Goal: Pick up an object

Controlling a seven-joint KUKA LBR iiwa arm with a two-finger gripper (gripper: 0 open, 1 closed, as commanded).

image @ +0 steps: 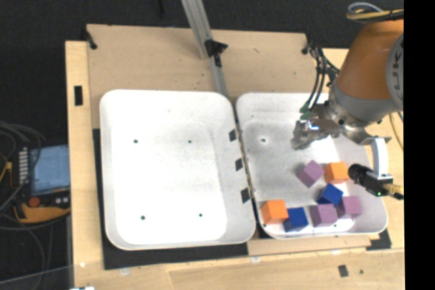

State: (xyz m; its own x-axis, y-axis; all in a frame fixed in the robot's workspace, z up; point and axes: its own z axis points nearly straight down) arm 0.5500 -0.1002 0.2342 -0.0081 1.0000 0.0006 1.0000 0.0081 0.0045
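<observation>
Several small blocks lie in the right bin [272, 115], toward its near right corner. A purple block [309, 173] and an orange block [336, 172] sit highest in the group. Below them are a blue block [331, 195], two purple blocks [352, 206] [323, 215], another blue block [296, 219] and an orange block [274, 210]. My gripper [303, 136] hangs over the bin's middle, up and slightly left of the first purple block, apart from every block. The grey and orange arm [367, 71] comes in from the right.
The left bin [170, 166] lies beside the right one, with a row of dark clips between them. A slanted metal pole [194, 3] rises behind the bins. A black part of the wrist [363, 178] overhangs the right bin's edge.
</observation>
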